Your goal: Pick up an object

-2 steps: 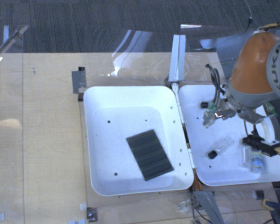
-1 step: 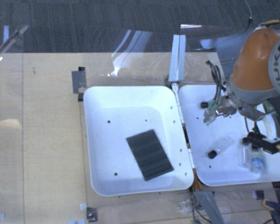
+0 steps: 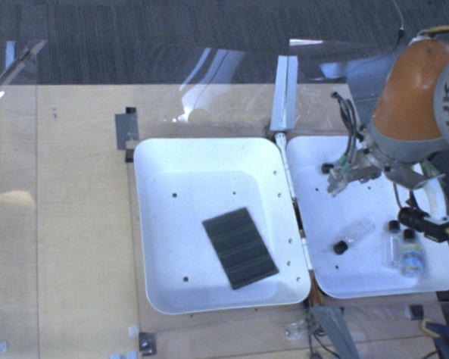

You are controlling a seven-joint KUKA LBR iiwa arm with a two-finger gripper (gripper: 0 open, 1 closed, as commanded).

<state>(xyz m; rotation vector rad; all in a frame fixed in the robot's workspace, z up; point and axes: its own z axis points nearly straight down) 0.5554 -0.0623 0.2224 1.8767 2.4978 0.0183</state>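
While the wooden table (image 3: 69,245) spreads across most of the frame, two shallow white bins sit side by side on it right of centre. The left bin (image 3: 163,171) is the larger one in view, and a dark ribbed rectangular pad (image 3: 240,247) lies flat in its lower middle, turned at a slant. The right bin (image 3: 314,158) sits at the frame's right, just beside the left one, the two rims meeting along a narrow seam.

From the right edge the grey arm with its orange band (image 3: 413,103) reaches in over the upper part of the right bin. The pincer (image 3: 338,181) hangs at the arm's left end, above the bin's upper-left floor; its tips are too small and cluttered to read, so I cannot tell whether it is open or closed, and nothing can be seen between them.

A clear plastic bottle (image 3: 408,256) lies near the right bin's lower right corner, well below and to the right of the pincer. A small clear piece (image 3: 358,230) rests near the bin's middle, below the pincer and apart from it. A small black knob (image 3: 339,247) sits just lower left of that clear piece, almost straight below the pincer.
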